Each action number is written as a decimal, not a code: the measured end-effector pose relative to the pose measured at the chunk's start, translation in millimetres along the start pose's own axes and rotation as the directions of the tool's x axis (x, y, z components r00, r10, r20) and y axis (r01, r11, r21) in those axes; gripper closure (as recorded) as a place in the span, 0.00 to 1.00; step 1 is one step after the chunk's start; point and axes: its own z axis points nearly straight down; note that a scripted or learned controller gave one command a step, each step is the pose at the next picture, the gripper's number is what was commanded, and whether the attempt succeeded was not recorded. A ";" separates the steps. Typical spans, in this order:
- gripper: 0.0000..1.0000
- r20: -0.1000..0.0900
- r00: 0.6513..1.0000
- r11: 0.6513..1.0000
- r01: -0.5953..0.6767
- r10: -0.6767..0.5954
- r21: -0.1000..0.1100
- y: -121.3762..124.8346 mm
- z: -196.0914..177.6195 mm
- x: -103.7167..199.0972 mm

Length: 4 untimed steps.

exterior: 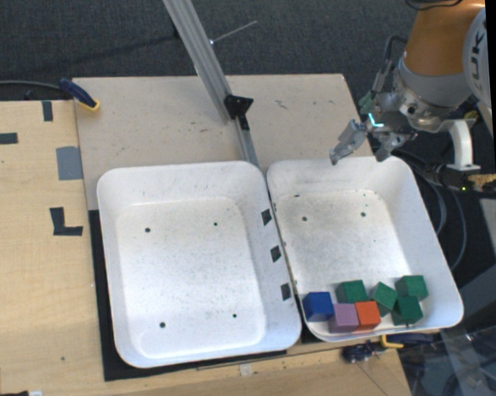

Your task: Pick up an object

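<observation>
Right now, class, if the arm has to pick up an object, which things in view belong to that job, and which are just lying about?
Belonging to the job:
gripper
blue block
purple block
orange block
green blocks
right bin

Lying about:
left bin
blue-and-yellow clamp
metal pole

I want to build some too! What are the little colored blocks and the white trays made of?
The colored blocks look like painted wood or foam: solid flat colors, square edges, no shine. That stays a guess. The white trays, left bin and right bin, look like smooth molded plastic, with rounded corners, raised rims and scuffed, speckled floors.
</observation>
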 end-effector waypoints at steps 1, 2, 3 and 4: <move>0.00 0.001 1.000 1.000 0.002 -0.002 -0.005 0.7 -2.9 0.1; 0.00 0.002 1.000 1.000 0.000 0.000 0.002 -0.3 60.0 -5.7; 0.00 0.002 1.000 1.000 0.000 0.000 0.000 -2.1 104.5 -8.6; 0.00 0.001 1.000 1.000 0.001 -0.001 0.001 0.5 151.5 -1.6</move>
